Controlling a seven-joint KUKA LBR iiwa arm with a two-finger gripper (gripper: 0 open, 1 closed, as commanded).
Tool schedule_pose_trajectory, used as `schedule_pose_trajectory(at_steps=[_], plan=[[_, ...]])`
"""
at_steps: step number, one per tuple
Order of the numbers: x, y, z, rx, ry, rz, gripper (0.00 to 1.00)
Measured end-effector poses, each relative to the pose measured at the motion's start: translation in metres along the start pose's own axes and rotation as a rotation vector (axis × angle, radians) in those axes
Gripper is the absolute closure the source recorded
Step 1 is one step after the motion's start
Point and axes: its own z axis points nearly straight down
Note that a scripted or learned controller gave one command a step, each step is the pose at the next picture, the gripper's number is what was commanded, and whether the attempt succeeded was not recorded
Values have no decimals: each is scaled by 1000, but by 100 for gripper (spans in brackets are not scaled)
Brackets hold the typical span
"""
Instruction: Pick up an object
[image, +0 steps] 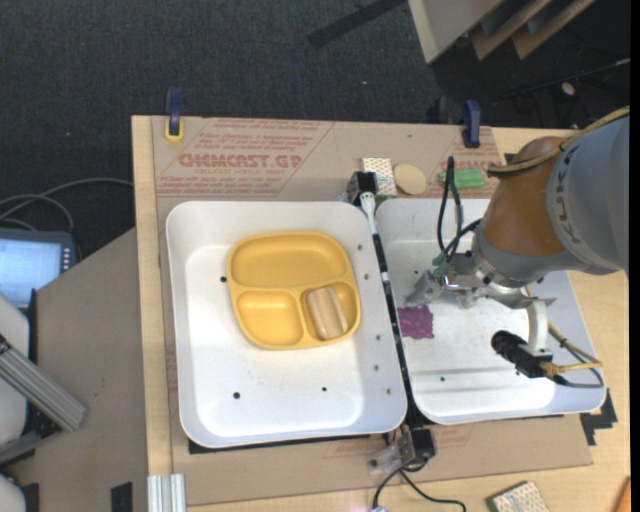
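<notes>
Bright, even light from above; the white bins (200, 400) shine, shadows are soft, and everything looks a bit fuzzy

Floor: I see dark carpet (90, 70) around the top and left of the rig.
Tabletop: a tan board (290, 150) printed with red lettering, lying on a paler bench surface (90, 330).
Clamps: a blue and yellow clamp (175, 115) grips the board's far left edge; I see a blue one (470, 122) further right on the same edge.
Cables: a thin cable (60, 195) loops over the carpet on the left.
Left edge: a lit bluish screen (30, 265), and below it a grey aluminium rail (40, 385) lying at a slant.
Top right: pale wooden furniture (490, 25), partly cut off.
Light: even, with soft shadows.
</notes>
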Motion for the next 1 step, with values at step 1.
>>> schedule_pose_trajectory(at_steps=[1], plan=[[-5, -72, 0, 1, -1, 5, 0]])
